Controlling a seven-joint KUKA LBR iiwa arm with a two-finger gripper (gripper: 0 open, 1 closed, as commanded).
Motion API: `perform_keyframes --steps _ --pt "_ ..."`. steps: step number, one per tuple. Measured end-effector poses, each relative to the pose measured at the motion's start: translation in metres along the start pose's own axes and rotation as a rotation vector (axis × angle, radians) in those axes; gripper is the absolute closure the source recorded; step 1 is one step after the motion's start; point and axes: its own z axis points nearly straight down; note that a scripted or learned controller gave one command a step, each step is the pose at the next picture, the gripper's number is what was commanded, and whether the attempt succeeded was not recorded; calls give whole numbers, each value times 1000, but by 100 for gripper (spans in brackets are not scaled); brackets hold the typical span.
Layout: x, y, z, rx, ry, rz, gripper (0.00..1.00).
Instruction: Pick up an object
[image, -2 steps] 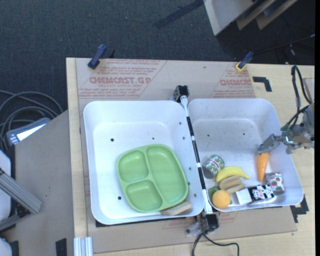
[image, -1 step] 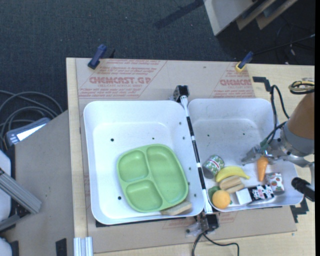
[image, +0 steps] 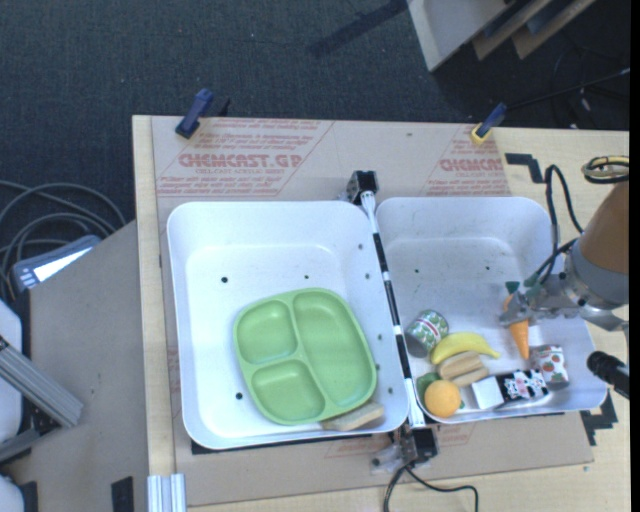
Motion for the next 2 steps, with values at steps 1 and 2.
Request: perform_keyframes --steps 1,2 --pt "67 7 -145 -1 0 -2 100" --pt "130 -33 -138 3 2 -2 100"
